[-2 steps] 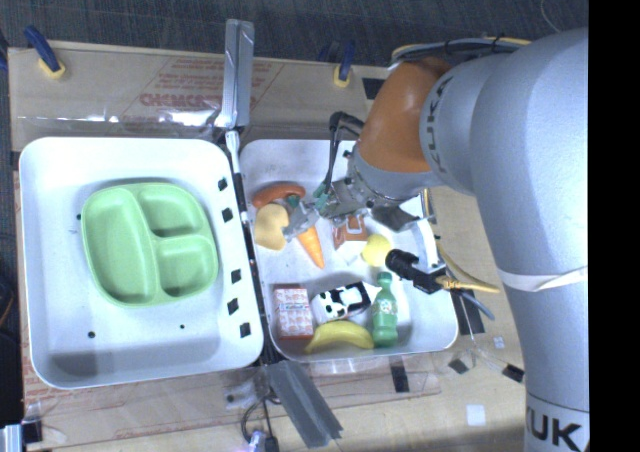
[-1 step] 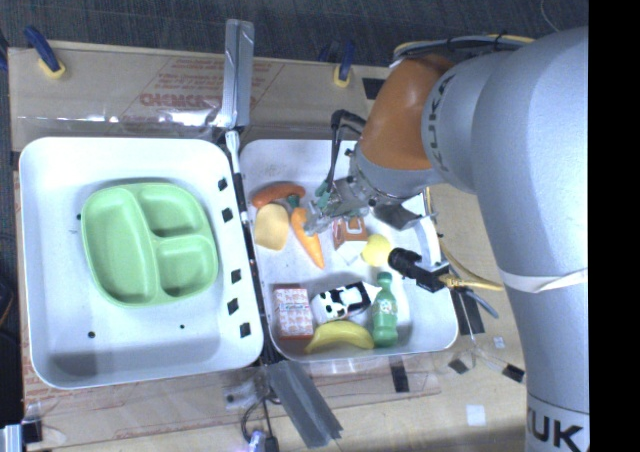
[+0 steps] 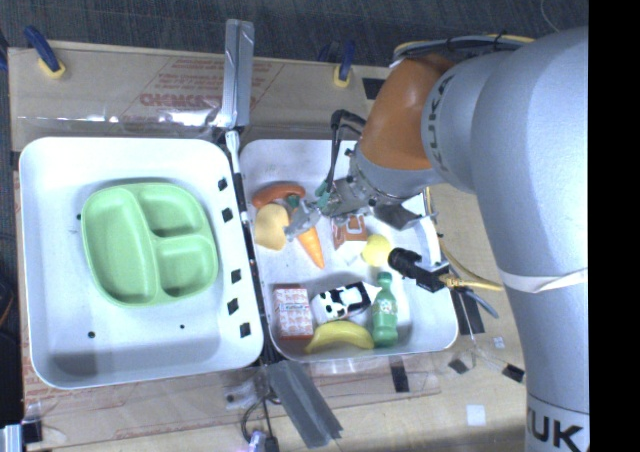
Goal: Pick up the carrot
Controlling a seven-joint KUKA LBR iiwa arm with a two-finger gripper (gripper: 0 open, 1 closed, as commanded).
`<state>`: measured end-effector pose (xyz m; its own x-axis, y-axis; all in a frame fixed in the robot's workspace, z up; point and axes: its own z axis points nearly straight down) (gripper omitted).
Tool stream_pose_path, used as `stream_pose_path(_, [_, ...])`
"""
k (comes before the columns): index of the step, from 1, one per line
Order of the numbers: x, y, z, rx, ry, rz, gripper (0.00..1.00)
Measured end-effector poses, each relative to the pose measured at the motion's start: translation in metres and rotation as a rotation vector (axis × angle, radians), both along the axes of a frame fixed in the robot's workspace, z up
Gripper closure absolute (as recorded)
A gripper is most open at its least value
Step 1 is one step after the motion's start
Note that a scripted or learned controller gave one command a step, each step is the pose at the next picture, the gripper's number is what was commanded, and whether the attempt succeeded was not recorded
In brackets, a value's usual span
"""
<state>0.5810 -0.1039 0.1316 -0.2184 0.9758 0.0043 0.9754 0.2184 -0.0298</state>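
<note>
Approach step. Carrot (image 3: 312,245) lay in right bin (image 3: 440,335), left of centre, beside pale yellow fruit (image 3: 270,228). Gripper (image 3: 305,212) hovered at its far end; jaw state could not be told. Next: descend, close on carrot.

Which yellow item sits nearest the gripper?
The lemon, just below-right of the gripper. The banana lies at the bin's near edge.
</note>
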Motion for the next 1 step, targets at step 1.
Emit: stream_pose_path(1, [-0.0002,0.0,0.0057,0.0,0.007,0.002,1.0])
